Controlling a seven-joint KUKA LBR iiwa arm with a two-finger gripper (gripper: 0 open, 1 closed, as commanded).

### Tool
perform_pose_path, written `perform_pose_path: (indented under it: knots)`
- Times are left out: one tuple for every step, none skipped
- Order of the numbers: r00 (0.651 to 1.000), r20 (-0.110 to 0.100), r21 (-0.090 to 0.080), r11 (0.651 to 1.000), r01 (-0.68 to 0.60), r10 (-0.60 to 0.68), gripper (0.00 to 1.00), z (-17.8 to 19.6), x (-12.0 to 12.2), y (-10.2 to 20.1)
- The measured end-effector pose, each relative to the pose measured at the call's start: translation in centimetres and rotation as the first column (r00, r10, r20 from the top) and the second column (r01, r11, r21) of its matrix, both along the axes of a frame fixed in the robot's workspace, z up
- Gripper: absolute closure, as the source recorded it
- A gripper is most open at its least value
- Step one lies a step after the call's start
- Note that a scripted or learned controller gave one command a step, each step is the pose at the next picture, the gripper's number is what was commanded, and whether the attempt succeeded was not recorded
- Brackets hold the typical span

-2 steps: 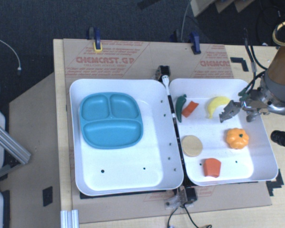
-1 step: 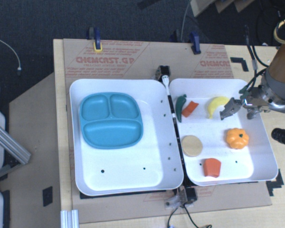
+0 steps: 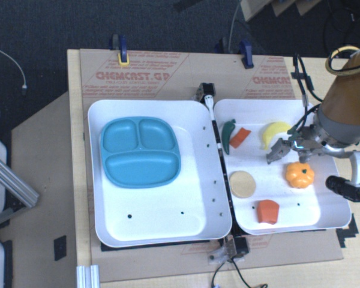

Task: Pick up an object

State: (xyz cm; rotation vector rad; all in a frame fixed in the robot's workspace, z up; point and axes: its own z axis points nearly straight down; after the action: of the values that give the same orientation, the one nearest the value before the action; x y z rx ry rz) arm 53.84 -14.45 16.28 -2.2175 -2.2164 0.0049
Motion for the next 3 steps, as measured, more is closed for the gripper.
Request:
perform_pose_path:
  knots:
    - [1.000, 0.002, 0.000, 1.000, -0.001, 0.001, 0.00, -4.8, 0.3, 0.9]
    - [1.000, 0.003, -0.001, 1.000, -0.001, 0.001, 0.00, -8.0, 0.3, 0.9]
    - [1.000, 0.007, -0.003, 1.000, 0.000, 0.000, 1.00, -6.8, 0.4, 0.9]
